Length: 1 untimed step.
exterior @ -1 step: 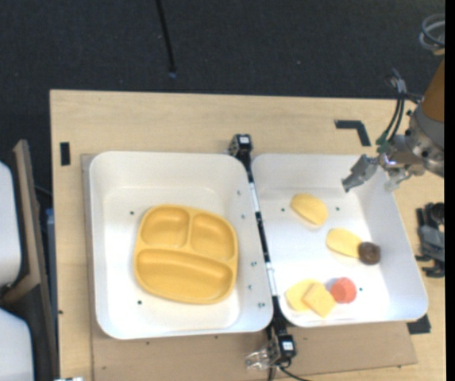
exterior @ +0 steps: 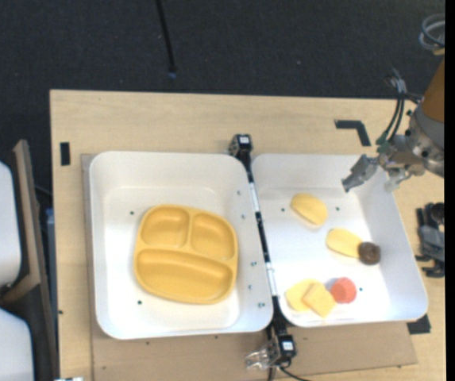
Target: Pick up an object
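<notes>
Camera view shows the approach step: the gripper [exterior: 374,173] hangs over the right bin's [exterior: 386,312] far corner, its jaws released and holding nothing, so next it must descend onto the nearby yellow piece [exterior: 310,209]

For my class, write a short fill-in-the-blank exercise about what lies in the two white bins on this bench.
1. The yellow divided plastic plate lies in the ____ white bin.
2. The plate has ____ compartments.
3. The small round red piece lies in the ____ white bin.
4. The small dark brown ball touches a ____ piece.

Missing words: left; three; right; yellow
</notes>
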### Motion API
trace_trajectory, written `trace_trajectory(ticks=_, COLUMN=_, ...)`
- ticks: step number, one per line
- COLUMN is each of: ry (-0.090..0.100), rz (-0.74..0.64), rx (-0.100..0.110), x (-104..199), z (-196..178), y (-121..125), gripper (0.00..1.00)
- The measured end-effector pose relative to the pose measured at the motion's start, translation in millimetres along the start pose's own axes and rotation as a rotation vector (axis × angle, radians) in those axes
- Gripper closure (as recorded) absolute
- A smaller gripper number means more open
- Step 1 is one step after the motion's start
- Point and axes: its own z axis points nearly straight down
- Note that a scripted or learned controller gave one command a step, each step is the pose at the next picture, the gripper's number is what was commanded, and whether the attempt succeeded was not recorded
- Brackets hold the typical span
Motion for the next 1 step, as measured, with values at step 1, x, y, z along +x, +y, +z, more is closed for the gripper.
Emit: trace_trajectory(ticks=1, ry=0.0, rz=0.0, rx=-0.001, x=-0.4, z=-10.6, y=0.2, gripper=1.0)
